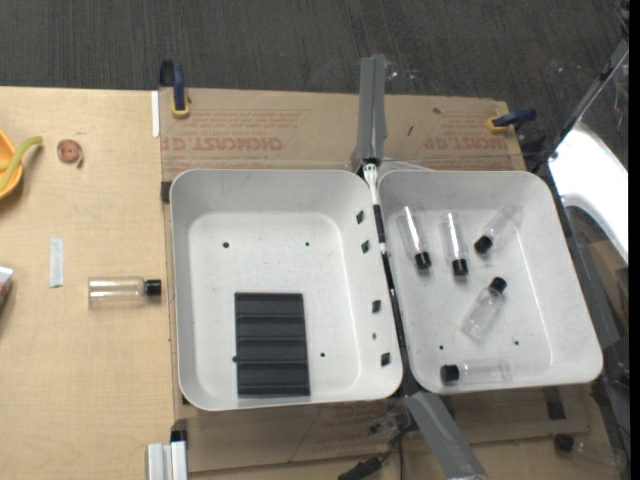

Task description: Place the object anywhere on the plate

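Note:
A dark ribbed rectangular plate lies flat in the left bin, near its front wall. The right bin holds several clear vials with black caps. Two of them lie side by side at the back, caps toward the front. A third vial lies tilted to their right. Another vial rests in the middle of that bin, and one lies along its front wall.
On the wooden bench left of the bins lies a clear vial, with a small white strip, a pink disc and an orange bowl further left. Cardboard lies under both bins, held by clamps.

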Available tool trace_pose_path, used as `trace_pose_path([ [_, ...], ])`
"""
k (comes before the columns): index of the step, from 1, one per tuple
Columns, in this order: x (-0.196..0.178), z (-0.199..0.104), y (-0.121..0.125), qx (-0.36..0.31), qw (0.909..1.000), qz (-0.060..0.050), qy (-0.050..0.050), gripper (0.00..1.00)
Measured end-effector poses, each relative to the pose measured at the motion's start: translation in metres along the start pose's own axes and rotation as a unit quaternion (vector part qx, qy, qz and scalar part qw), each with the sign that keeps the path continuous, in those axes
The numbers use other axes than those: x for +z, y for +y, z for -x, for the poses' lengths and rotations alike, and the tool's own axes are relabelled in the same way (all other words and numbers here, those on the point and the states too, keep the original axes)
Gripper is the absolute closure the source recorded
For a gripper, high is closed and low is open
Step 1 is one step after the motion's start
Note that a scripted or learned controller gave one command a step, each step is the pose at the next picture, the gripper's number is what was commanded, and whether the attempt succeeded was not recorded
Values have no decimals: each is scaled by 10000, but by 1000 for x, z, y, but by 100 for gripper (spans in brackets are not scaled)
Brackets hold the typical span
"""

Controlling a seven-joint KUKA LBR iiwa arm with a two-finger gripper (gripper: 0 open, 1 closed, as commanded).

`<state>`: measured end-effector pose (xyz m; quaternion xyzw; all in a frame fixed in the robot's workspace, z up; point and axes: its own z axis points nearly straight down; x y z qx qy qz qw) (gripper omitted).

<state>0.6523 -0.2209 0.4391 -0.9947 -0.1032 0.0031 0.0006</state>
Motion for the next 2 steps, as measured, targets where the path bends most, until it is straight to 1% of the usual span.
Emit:
trace_pose_path([
  [2,1,-1,0,-58,10000,-2,-5,0],
])
